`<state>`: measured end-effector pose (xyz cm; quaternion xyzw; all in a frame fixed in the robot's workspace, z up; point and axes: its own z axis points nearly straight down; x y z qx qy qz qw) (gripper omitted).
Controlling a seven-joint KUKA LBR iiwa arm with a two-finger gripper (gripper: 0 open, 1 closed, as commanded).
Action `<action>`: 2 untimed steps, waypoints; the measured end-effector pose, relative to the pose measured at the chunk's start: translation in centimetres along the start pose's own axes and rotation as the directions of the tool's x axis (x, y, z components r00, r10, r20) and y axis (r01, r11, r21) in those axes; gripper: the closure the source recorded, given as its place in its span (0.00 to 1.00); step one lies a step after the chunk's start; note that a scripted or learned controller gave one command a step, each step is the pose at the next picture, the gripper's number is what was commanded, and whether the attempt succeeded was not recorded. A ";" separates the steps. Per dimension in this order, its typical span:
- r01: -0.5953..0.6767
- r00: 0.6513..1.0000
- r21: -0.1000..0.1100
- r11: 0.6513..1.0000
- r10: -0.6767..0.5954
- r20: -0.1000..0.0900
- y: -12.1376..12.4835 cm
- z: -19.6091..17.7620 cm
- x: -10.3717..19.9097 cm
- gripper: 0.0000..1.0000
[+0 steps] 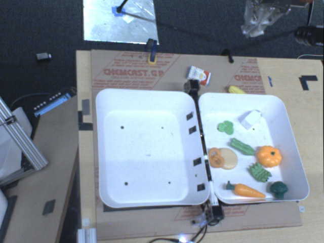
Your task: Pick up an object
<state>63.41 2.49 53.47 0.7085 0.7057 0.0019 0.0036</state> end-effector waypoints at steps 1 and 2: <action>0.011 1.000 0.010 1.000 -0.011 -0.004 -5.1 3.1 3.5 1.00; 0.010 1.000 0.008 1.000 -0.010 -0.003 -10.3 4.1 5.5 1.00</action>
